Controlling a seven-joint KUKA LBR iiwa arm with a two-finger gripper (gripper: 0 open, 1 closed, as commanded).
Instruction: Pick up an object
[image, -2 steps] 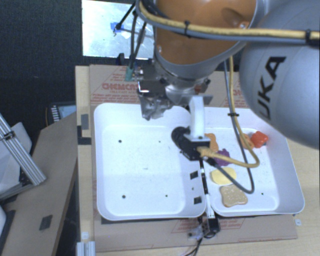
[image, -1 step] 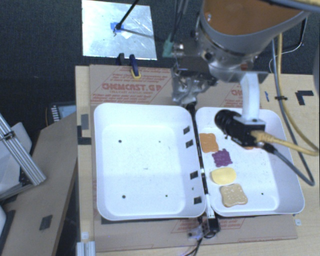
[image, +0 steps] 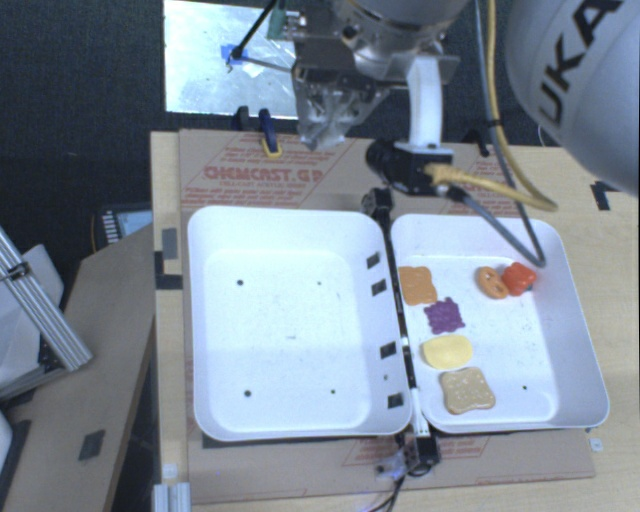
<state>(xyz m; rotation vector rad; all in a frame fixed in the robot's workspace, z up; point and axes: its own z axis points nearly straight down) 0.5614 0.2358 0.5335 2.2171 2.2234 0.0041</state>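
Six small flat toy foods in right white bin (image: 570, 330) | likely light, stiff, thin; take tan toast slab (image: 467, 390) across edges | gripper (image: 325, 125) high, far; fingers' state unclear

a pale wooden desk (image: 120, 300) stands on dark carpet (image: 70, 90). a brown cardboard sheet (image: 262, 172) (red lettering printed across it) covers its top. a bright reflective panel (image: 205, 60) lies behind, and an aluminium rail (image: 40, 315) leans at left.
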